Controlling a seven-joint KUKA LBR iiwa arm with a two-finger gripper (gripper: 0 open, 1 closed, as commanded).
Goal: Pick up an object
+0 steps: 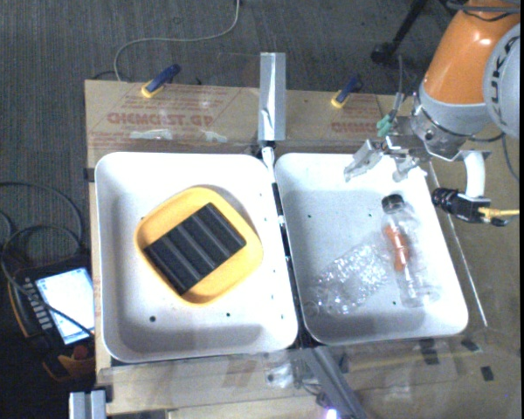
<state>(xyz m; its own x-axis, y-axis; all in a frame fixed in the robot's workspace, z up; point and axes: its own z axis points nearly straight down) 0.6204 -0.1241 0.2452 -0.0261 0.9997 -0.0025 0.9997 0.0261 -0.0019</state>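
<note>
End effector, fingers spread and gripping nothing, is hovering over the right bin's far edge; bottle and crumpled plastic are lying nearby.

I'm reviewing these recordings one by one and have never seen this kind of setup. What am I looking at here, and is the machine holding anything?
This is one camera fixed above a bench, looking down at a slant. The grey robot arm with the orange band reaches in from the right; its two-finger claw hangs spread open over the far edge of the right white bin, with nothing between its fingers. In that bin lie a clear plastic bottle with a dark cap and a crumpled clear plastic wrapper. The left white bin holds a yellow tray-like object with a black ribbed top.
</note>
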